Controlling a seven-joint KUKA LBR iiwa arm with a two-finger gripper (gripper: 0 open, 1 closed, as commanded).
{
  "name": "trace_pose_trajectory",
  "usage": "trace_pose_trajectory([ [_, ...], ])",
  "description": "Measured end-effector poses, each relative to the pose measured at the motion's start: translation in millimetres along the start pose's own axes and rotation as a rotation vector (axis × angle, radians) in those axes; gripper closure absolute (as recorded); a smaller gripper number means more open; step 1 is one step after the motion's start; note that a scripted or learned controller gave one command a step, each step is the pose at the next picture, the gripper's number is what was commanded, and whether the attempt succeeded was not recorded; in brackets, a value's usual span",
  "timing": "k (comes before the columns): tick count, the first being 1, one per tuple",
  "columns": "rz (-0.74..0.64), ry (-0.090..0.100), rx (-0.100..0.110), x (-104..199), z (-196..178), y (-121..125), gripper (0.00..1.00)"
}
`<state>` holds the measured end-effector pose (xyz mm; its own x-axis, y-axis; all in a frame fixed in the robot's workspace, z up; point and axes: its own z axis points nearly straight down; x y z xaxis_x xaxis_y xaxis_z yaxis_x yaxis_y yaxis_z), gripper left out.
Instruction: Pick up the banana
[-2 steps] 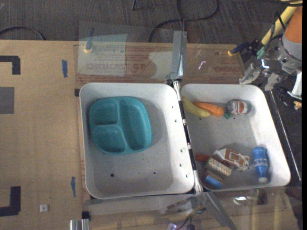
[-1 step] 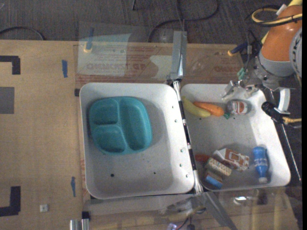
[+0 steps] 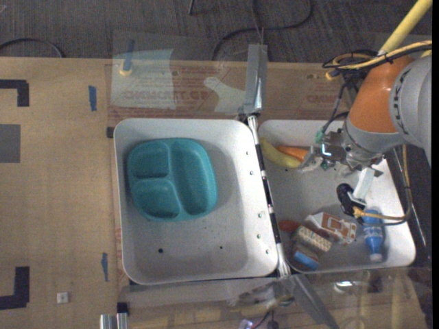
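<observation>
Left bin (image 3: 137, 252) holds only a teal divided plate (image 3: 171, 178), upper-left of its floor — not relevant to the pick.

Right bin (image 3: 405, 249): banana (image 3: 276, 155) lies in the far-left corner, tight to the divider wall between the bins, long axis slanting from upper-left down to lower-right. An orange thing, maybe a carrot (image 3: 293, 152), lies touching or overlapping its right end.

Gripper (image 3: 322, 157) sits just right of that pair, low in the bin, pointing toward them — banana is directly left of the jaws, near. Can't tell whether the jaws are open or closed; blurred and partly hidden by the wrist.

My read: tight approach. Wall on the banana's left and far side, carrot on the right, so little room for a finger either way. Open floor is toward the near side; the clutter — small box (image 3: 334, 226), blue bottle (image 3: 372, 235) — is well apart.
</observation>
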<state>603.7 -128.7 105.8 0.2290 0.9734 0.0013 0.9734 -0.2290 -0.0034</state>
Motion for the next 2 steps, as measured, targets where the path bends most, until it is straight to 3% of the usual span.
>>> trace_pose_trajectory([
  [1, 0.163, 0.000, -0.013, 3.0, 17.6, -79.4, 0.00],
  [2, 0.519, -0.008, 0.035, -8.3, 18.8, 34.2, 0.00],
])
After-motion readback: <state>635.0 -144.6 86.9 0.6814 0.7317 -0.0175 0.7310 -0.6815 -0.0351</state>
